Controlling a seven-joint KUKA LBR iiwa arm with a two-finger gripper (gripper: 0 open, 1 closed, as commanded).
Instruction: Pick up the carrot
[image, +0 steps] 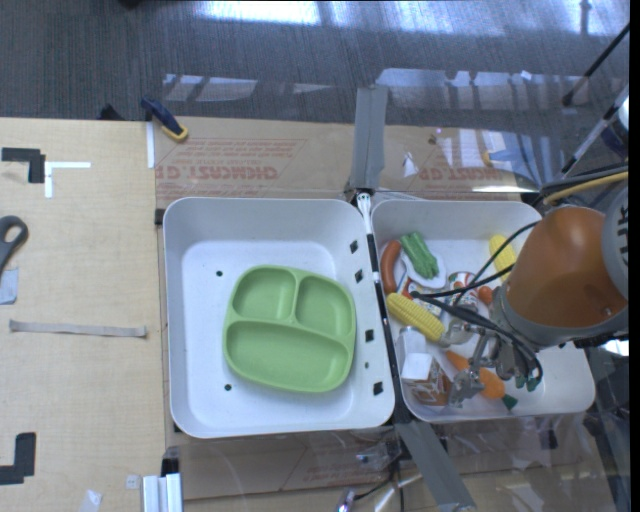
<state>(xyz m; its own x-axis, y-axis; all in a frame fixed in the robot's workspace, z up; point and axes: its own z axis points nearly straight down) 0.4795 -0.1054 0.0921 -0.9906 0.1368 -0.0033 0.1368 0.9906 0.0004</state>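
Observation:
The carrot (490, 382), orange with a small green end, lies near the front edge of the right bin (560, 392). My gripper (478, 368) reaches down from the orange-banded wrist (560, 270) and sits right over the carrot, partly hiding it. The view does not show whether the carrot is held. Another orange piece (455, 358) shows just left of the gripper.
The right bin also holds a corn cob (415, 315), a green vegetable (420, 255), a red sausage (389, 266), a yellow item (502, 254) and a white block (415, 365). A green divided plate (292, 328) lies in the left bin (190, 300).

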